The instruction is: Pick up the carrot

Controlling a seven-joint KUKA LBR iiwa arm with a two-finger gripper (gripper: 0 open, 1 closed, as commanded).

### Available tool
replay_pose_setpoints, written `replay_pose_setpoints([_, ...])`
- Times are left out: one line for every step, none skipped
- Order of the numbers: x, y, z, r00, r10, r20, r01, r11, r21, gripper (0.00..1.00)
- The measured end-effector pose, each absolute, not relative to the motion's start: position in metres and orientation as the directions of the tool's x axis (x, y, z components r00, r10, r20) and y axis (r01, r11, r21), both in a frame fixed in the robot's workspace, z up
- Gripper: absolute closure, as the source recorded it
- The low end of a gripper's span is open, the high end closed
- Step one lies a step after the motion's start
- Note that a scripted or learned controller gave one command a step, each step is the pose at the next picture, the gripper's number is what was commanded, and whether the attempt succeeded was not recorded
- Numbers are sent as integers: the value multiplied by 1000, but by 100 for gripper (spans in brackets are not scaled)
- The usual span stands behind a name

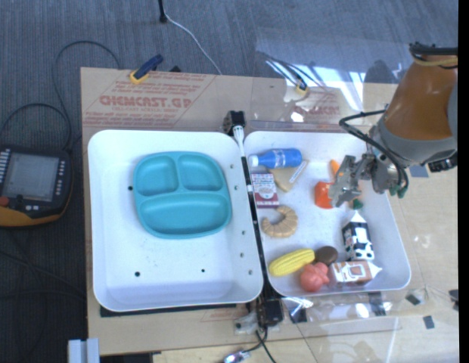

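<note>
The carrot (324,194) is an orange piece lying in the upper middle of the right bin (397,259). Part of it is hidden under the gripper, and a bit of green shows at the gripper's lower right. The gripper (348,185) hangs low over the carrot's right side, at the end of the grey arm with the orange band (420,104) reaching in from the right. The view does not show whether anything is held.
Around the carrot in the right bin lie a blue bottle (280,158), a red-and-white carton (263,189), a croissant (281,221), a corn cob (291,262), a red fruit (314,277) and a cow-patterned milk carton (357,237). The left bin (113,278) holds a blue divided plate (181,193).
</note>
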State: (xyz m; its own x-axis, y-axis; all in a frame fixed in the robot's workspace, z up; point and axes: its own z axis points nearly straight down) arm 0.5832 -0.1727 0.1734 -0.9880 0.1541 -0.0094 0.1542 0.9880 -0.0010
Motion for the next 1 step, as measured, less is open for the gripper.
replay_pose_setpoints([610,-180,109,-993,-121,-10,-121,993,-2,100])
